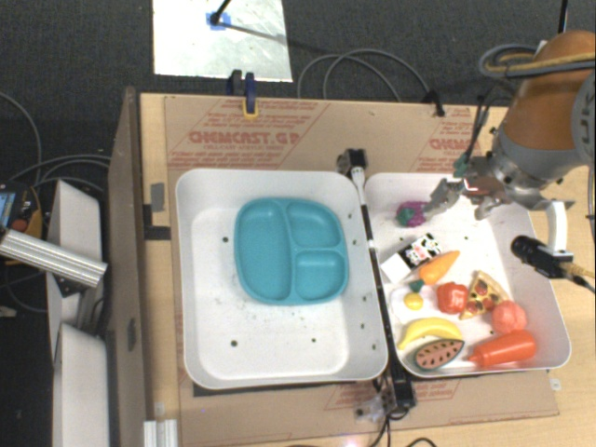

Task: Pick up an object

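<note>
Toy foods crowd the right-hand bin (557, 338), the pick still not made. A purple piece (410, 214) lies toward the bin's 11 o'clock corner. A black-and-white block (424, 249) and a carrot (438, 267) sit near the centre. A red piece (453, 297), a pizza slice (486, 293) and a pink-red ball (508, 317) spread toward 4 o'clock, and a banana (430, 330), a watermelon slice (438, 353) and a long orange-red piece (503, 348) line the 6 o'clock wall.

The tool (456, 191) hangs over the bin's 12 o'clock edge, just at 2 o'clock of the purple piece, with nothing seen between its fingers; whether they are spread or closed cannot be told at this blur. The arm (549, 110), grey below an orange band, enters from 3 o'clock and is cut off by the frame.

The left-hand bin (209, 343) carries a teal divided plate (291, 250). Red print on the brown counter (149, 250) reads roughly "CHEMCAST", partly illegible. A blue clamp (243, 86) grips the counter's 12 o'clock edge, and a pale sheet (222, 26) lies on the dark floor beyond.
</note>
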Motion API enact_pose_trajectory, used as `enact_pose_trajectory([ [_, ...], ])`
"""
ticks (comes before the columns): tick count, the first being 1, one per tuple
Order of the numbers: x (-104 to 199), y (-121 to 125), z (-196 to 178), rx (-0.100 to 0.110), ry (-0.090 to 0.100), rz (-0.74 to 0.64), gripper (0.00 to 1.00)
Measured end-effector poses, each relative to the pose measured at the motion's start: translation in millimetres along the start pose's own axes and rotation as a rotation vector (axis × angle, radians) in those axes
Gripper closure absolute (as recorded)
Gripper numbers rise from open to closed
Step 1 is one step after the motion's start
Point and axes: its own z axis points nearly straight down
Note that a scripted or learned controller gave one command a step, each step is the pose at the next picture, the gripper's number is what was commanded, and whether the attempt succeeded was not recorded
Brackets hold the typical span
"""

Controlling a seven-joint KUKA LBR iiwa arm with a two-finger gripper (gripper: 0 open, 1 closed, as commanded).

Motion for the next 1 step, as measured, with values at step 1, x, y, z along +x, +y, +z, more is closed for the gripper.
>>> enact_pose_trajectory([
  [1, 3.7, 43.1, 49.7, -0.004, -0.002, -0.004, 0.00],
])
